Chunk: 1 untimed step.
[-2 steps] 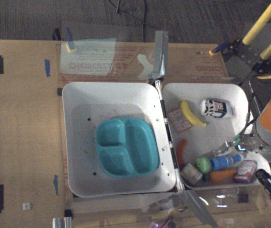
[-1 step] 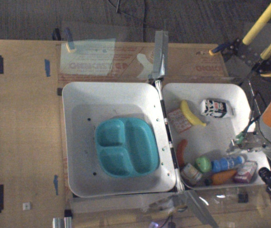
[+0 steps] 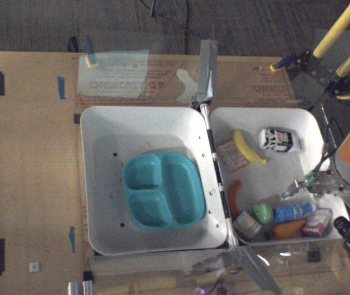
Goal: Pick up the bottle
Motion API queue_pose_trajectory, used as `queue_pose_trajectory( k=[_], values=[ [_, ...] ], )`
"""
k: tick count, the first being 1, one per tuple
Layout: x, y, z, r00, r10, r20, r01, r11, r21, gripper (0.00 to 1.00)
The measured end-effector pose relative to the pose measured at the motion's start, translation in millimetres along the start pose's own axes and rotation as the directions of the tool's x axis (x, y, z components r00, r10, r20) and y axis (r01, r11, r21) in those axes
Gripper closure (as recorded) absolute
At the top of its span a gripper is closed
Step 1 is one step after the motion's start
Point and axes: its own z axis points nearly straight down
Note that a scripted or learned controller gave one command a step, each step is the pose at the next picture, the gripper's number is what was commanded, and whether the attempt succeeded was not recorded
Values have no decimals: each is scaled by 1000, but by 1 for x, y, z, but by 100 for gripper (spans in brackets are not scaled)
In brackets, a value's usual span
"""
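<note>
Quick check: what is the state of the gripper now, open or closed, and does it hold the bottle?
Gripper: cannot be told; it sits just above the blue bottle in the right bin, with nothing visibly held.

The plate (image 3: 164, 191) lies in the left bin (image 3: 101, 128). The bottle (image 3: 293, 212) lies in the right bin (image 3: 298, 118), near its front.

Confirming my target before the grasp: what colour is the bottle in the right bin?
Blue, with a pale label; the bottle lies on its side, seen in the camera view.
</note>
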Motion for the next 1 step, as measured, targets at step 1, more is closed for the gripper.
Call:
queue_pose_trajectory(
  k=[1],
  values=[
    [12,-6,10,981,-192,-4,192,981,2,0]
  ],
)
